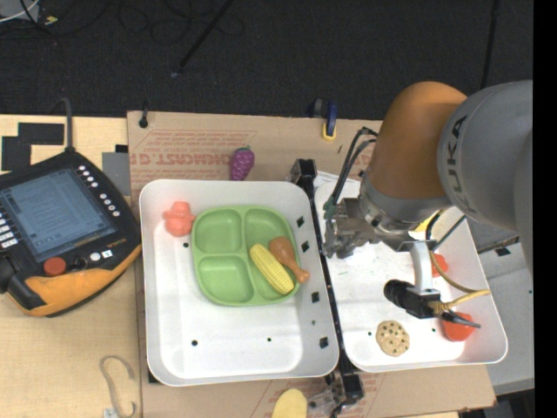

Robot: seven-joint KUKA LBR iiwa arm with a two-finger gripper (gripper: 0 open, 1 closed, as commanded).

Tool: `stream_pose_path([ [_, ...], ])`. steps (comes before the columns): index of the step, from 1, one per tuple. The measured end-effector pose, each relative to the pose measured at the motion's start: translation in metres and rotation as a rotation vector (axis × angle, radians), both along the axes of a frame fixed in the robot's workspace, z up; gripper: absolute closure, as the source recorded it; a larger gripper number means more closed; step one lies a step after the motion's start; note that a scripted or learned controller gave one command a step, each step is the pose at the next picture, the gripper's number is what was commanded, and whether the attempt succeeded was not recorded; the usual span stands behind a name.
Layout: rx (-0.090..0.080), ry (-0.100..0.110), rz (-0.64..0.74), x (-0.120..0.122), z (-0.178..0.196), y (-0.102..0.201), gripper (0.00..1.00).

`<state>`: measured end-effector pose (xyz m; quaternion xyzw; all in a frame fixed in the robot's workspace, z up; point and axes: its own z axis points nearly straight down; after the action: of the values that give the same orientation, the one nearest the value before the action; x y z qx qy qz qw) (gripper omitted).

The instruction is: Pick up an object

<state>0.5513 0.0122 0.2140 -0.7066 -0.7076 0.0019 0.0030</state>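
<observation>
Hovers at left wall of right bin (361,294), gripper (341,238) open/shut: can't tell; risks clipping wall, grabbing air w/ cookie (392,338) well apart.

In the left bin (226,348), a yellow corn cob (271,268) and a brown drumstick (288,257) lie touching in a green divided plate's (218,231) right compartment. A pink toy (177,219) sits just beside the plate. A speckled cookie (392,338) lies flat in the right bin (361,281).

Corn (271,268) on plate (218,233) (in left bin (226,342))
</observation>
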Motion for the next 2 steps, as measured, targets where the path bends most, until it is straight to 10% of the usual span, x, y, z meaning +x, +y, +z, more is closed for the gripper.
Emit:
stream_pose_path([
  [2, 0.000, 0.000, 0.001, -0.052, 0.002, 0.080, 1.00],
])
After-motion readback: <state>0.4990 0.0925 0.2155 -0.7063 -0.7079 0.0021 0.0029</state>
